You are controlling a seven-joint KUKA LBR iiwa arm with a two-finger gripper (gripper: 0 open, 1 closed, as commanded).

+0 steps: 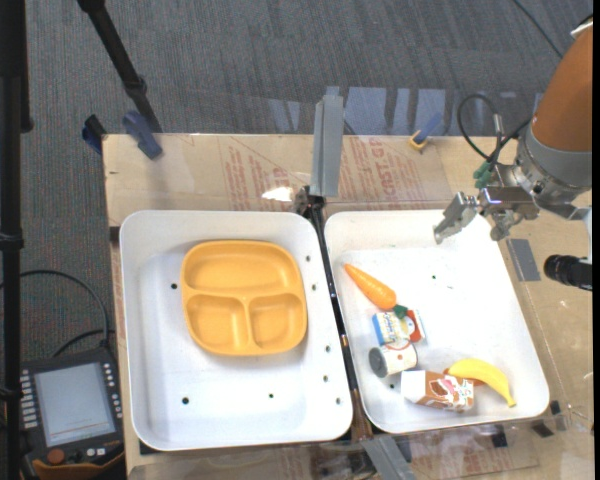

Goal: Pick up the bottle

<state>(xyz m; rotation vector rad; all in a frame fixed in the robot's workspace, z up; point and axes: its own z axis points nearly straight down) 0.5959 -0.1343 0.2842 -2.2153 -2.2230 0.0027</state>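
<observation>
The gripper (477,218) is hovering with its jaws spread and empty over the right bin's (515,298) far edge; the bottle (394,343) is lying well below them, ungrasped.

A robotics lab or test cell is indicated. A plywood bench (230,173) is seen on grey carpet (280,48), with two white bins (145,268) fixed side by side on it. At 3 o'clock an industrial arm (565,98) with trailing cables is mounted. At 7 o'clock what appears to be a teach pendant (70,408) is placed, and black stand poles (8,118) are seen at 9 to 11 o'clock.
</observation>
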